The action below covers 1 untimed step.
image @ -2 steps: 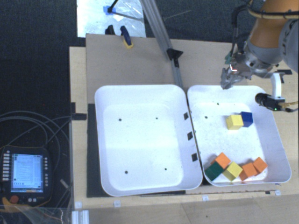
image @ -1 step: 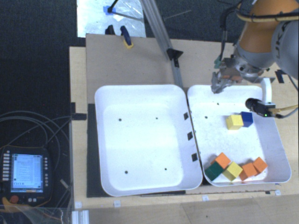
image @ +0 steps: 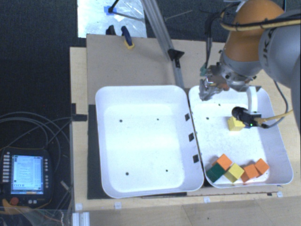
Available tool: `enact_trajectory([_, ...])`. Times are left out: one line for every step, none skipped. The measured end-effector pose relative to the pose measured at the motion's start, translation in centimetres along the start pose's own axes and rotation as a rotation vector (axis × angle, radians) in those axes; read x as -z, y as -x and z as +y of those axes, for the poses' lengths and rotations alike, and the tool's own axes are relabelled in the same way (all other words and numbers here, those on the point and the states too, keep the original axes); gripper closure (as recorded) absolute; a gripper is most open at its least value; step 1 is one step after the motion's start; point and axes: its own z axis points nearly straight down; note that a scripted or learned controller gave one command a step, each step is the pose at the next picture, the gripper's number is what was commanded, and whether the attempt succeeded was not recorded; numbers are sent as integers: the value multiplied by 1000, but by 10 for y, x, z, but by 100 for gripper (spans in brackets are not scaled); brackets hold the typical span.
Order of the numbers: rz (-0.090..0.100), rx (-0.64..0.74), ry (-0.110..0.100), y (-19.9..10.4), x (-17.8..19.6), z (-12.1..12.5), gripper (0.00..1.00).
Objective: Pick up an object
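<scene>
Nearest my camera, low on the left, sits the teach pendant (image: 27,174), screen lit, its cables looping off the table (image: 141,62). Moving right, the left bin (image: 141,140) carries nothing I could grab, so the work belongs to its neighbour. In the right bin (image: 277,140), five blocks huddle against the near wall: a dark green block (image: 215,173), an orange block (image: 224,162), a yellow block (image: 233,173), then two more orange blocks (image: 256,169) touching each other. I judge they crowd there because the bin floor slopes or earlier tries pushed them. A lone yellow block (image: 234,124) lies apart, mid-bin, just beside a black fitting on the arm's cable. My hand (image: 207,92) hangs over the bin's far left corner, well away from every block; whether its fingers stand apart or together I cannot tell. Nothing sits between them that I can see, so the pick is not yet made. That lone yellow block looks the easiest target.
</scene>
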Motion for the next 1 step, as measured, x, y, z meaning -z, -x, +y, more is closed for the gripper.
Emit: enact_trajectory([1,0,0,-42,12,-29,100])
